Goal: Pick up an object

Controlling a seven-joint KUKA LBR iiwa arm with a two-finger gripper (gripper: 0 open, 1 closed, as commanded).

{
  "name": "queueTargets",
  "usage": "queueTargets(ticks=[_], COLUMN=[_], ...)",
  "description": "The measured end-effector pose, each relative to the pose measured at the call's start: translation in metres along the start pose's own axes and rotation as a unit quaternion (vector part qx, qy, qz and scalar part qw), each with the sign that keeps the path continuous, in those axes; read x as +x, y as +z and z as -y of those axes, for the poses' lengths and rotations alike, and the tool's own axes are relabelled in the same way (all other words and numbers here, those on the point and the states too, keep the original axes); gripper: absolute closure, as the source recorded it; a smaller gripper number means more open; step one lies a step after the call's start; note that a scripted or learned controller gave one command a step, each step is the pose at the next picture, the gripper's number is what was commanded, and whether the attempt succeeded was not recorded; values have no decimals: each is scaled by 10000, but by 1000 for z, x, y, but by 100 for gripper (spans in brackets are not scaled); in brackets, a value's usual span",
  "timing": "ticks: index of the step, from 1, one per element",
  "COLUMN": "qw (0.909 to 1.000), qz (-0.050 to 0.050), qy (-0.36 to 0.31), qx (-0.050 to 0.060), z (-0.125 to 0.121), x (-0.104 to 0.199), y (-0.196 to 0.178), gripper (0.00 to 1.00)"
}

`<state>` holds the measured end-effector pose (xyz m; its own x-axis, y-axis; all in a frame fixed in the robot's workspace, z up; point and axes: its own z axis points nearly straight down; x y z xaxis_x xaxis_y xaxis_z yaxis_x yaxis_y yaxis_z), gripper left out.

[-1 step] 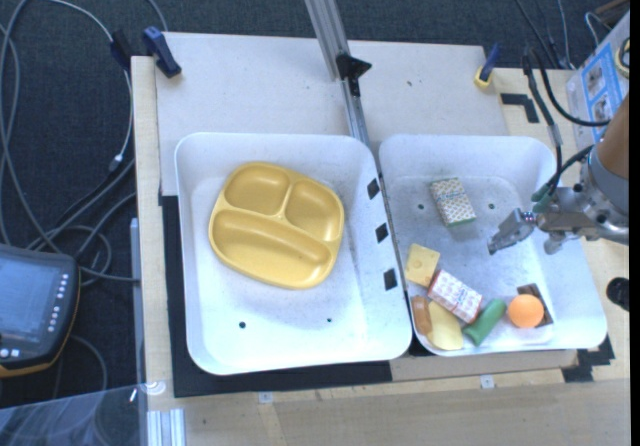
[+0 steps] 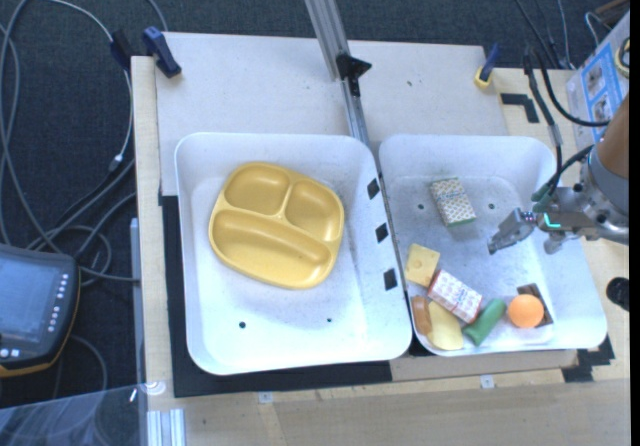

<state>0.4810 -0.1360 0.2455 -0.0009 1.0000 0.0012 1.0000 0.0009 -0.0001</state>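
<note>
The right bin [image 2: 400, 159] holds several small items. A patterned box [image 2: 452, 201] lies near its middle. A yellow wedge [image 2: 422, 263], a red and white packet [image 2: 455, 295], a green piece [image 2: 484, 321] and an orange ball [image 2: 526, 310] sit along the front. My gripper [image 2: 530, 234] hovers over the bin's right side, above and behind the orange ball and to the right of the patterned box. Its fingers [image 2: 505, 234] stand apart, open, with nothing between them.
A yellow divided plate [image 2: 277, 224] lies in the left bin [image 2: 195, 264]. A metal pole [image 2: 325, 9] rises from the bench between the bins. Cables run over the dark floor at left, beside a handheld screen [image 2: 30, 309].
</note>
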Motion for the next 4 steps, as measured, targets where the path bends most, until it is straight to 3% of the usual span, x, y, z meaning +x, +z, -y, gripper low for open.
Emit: queueTargets(ticks=[2, 3, 4], qw=[10000, 10000, 10000], qz=[-12, -13, 7], qy=[1, 8, 2], qx=[42, -4, -41], z=[-5, -7, -8], x=[5, 5, 4], y=[109, 152, 139], gripper=[0, 0, 100])
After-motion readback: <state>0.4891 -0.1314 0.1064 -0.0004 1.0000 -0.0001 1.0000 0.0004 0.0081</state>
